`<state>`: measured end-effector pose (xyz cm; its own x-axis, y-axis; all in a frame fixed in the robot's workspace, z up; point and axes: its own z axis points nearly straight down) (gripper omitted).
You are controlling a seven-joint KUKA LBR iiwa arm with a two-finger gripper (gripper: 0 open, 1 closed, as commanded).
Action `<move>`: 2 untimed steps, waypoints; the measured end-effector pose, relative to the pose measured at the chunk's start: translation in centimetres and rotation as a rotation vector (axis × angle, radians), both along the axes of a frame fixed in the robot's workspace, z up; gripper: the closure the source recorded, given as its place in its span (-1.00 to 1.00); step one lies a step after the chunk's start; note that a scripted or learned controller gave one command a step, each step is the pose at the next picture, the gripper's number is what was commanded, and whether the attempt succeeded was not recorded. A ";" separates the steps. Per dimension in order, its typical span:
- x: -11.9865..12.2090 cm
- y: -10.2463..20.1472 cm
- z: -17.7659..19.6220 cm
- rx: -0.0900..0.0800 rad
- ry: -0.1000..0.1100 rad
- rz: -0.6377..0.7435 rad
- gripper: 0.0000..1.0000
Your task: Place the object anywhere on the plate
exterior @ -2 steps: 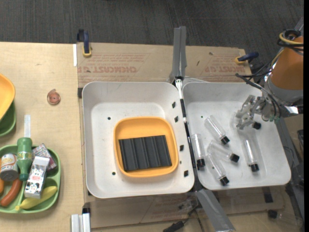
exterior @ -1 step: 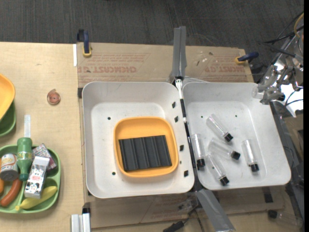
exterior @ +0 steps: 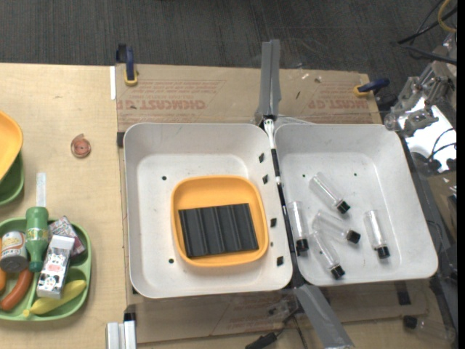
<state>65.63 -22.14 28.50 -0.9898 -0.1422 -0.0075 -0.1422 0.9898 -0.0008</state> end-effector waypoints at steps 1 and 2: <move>-8.7 2.7 -7.2 0.001 0.006 0.266 1.00; -0.3 1.7 -2.8 -0.002 0.000 0.484 1.00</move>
<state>65.38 -20.44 25.73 -0.8098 -0.5867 -0.0066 -0.5867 0.8098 -0.0022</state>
